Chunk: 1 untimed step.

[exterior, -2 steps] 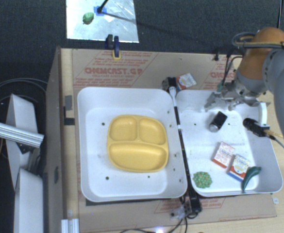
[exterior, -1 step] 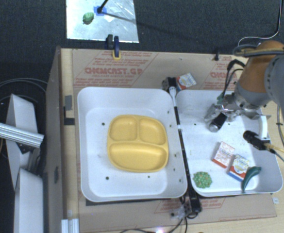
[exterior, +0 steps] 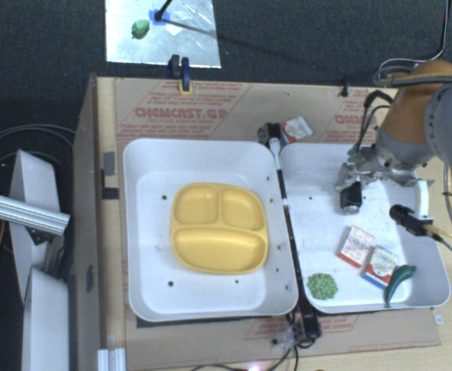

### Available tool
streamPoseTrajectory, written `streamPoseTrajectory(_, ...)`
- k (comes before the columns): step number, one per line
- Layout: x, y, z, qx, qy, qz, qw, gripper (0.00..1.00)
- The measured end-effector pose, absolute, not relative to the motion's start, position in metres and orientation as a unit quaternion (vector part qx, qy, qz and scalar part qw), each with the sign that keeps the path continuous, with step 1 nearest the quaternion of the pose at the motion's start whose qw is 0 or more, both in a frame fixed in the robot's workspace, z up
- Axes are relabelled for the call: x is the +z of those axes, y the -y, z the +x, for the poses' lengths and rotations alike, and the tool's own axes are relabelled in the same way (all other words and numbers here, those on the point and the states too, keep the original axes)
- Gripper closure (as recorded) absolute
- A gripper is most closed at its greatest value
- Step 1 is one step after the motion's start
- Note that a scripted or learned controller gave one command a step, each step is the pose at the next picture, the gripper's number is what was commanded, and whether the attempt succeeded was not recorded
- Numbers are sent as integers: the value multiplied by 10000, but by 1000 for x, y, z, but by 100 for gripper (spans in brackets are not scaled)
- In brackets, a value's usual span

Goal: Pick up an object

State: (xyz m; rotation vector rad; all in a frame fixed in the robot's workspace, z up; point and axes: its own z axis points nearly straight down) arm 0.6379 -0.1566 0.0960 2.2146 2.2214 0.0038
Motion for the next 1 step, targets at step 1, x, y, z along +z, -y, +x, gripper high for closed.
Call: streamPoseTrajectory(1, 197, 100, 659, 22, -7088, 7054, 25, 100)
